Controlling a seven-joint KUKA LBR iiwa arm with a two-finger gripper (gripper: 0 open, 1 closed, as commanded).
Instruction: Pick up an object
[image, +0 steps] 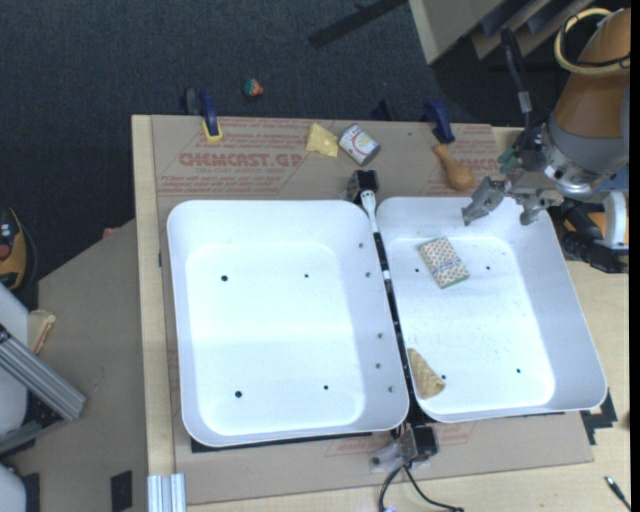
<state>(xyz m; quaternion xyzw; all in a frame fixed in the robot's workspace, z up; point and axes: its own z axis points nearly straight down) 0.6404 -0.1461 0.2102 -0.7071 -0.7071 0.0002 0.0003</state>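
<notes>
The small patterned block (442, 262) lay flat in the right bin (560, 330), up toward the bin's 11 o'clock part, with bare white floor all around it. The gripper (505, 203) hung over the bin's top edge, at about 2 o'clock from the block and near it but not touching. Its two fingers (478, 204) were spread wide apart and held nothing. A tan crumpled piece (424, 373) sat low in the same bin, at 7 o'clock, pressed against the wall next to the left bin (200, 240). A lot could have gone wrong from there. The block looked thin and flat, so the fingers might have slid over its top and closed on air. If the arm came down too near the rim, a finger might have hit the bin wall and stopped. The tan piece looked harder still, since the wall left little room for a finger beside it. Small odd bits (340, 142) lay on the desk (250, 160) at 12 o'clock, outside both bins.
</notes>
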